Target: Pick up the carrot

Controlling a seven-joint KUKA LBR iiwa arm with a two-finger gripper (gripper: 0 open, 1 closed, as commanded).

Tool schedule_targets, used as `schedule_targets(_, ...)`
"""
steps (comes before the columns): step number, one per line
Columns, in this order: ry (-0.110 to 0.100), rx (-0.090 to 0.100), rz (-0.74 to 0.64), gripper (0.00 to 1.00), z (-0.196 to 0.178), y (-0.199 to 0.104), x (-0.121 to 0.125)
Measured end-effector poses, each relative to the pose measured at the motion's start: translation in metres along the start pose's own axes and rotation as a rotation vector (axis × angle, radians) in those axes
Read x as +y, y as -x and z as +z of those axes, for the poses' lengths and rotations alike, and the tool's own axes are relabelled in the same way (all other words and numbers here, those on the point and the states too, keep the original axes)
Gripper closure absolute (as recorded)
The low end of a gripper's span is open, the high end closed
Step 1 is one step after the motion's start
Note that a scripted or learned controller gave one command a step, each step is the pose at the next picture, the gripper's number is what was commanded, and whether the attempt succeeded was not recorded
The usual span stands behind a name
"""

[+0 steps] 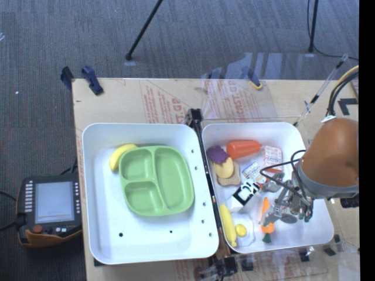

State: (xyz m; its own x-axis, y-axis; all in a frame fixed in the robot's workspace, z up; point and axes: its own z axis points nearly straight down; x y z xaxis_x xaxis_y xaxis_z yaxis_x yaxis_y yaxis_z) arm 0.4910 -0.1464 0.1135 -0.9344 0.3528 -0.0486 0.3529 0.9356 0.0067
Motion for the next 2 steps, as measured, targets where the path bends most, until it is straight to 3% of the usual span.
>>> schedule_targets(1, 0.000, 0.053, -0.206, 0.00, 0.0265, -0.0183, 0.0030)
schedule_targets(2, 0.002, 0.053, -0.211, 1.00, 0.0172, -0.0173, 0.0053)
